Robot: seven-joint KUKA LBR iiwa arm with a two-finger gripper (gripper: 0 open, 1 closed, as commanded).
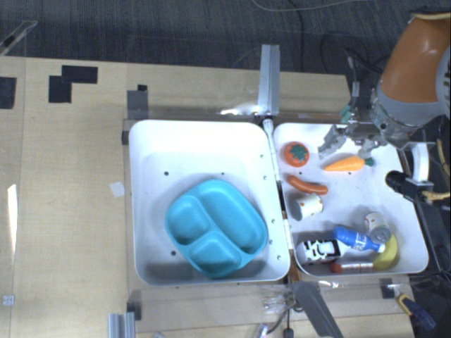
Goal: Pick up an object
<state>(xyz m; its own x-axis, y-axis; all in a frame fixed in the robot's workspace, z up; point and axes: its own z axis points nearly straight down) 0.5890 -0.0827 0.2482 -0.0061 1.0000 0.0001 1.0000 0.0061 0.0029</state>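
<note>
carrot (pixel 344 164) under open gripper (pixel 348 144), arm cropped

blue tray (pixel 215 227): smooth plastic | bins (pixel 151 189): glossy white | bench (pixel 63 189): wood-look

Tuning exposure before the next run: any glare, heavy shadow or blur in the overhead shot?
Camera view: the left bin is bright, near washed out, with a soft shadow under the blue divided plate; a small glare patch sits on the bench at far left; the gripper and orange carrot look slightly soft; small items at the right bin's bottom edge are hard to resolve.
</note>
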